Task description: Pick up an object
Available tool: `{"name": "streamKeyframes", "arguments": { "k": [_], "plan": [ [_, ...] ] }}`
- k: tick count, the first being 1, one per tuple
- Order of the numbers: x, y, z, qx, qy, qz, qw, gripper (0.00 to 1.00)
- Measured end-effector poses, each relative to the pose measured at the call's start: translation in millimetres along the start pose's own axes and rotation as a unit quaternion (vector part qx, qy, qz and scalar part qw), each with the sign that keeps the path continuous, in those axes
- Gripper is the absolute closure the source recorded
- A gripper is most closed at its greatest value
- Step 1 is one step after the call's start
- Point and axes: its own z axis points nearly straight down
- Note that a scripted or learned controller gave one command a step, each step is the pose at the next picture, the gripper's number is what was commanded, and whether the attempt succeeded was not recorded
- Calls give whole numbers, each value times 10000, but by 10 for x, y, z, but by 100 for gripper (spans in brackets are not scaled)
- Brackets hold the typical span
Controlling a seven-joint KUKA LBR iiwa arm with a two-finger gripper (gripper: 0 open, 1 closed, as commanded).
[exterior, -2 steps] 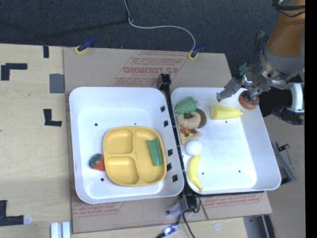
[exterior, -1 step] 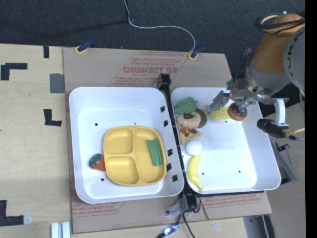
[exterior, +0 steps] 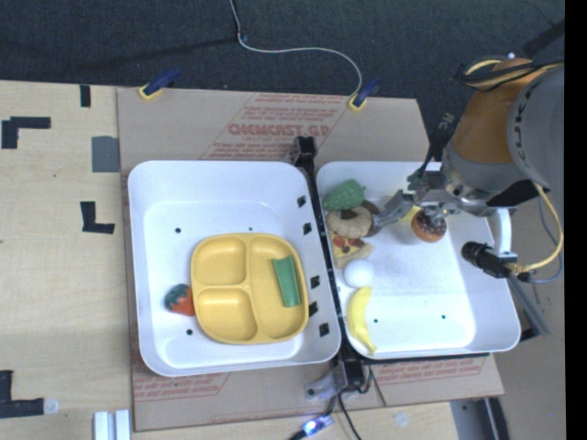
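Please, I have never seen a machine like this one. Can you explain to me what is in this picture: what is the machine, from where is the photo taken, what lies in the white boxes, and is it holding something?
The photo comes from one camera fixed above the bench, looking down at a slant. The grey and orange shape is a robot arm reaching in from the picture's right. At its end is a gripper, low over the right bin.

In the left bin lie a yellow divided plate with a green block on it, and beside the plate a small red and green toy.

In the right bin lie a green leafy toy, a doughnut, a pizza slice, a white egg, a banana and a small orange-brown toy close to the gripper.

I cannot tell whether anything is held.
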Motion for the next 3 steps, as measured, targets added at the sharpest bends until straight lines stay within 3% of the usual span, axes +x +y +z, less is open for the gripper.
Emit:
{"name": "streamKeyframes", "arguments": {
  "k": [1, 2, 3],
  "plan": [
    [-63, -86, 542, 2, 0, 1, 10000, 0],
    [-60, -57, 633, -65, -12, 1, 10000, 0],
    [-65, -39, 505, -100, -27, -7, 9999, 100]
  ]
}}
